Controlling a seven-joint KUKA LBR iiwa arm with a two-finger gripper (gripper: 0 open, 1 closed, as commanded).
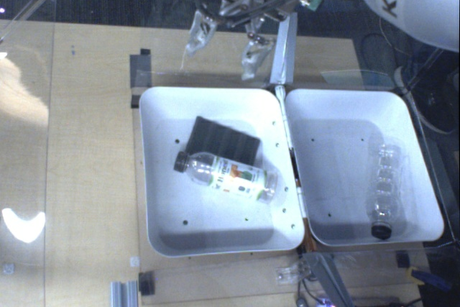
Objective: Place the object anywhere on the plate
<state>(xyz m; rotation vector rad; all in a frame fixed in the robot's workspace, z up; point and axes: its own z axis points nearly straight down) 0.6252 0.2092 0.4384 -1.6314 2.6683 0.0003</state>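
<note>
Overhead, tool (224,47) at 12 o'clock above left bin (162,226), fingers spread wide, holding nothing. Labelled bottle (226,177) touching black plate (224,138); clear bottle (384,190) in right bin (338,111).

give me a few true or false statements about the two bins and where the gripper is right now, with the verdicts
1. The labelled bottle lies on its side in the left bin. True.
2. A clear bottle stands upright in the right bin. False: it lies on its side along that bin's right wall, black cap toward the near edge.
3. A black flat object lies in the left bin, touching the labelled bottle in this view. True.
4. The gripper holds the labelled bottle. False: its jaws are open with nothing between them, above the bench beyond the left bin's far edge.
5. Both bottles are in the same bin. False: one lies in each bin.
</note>
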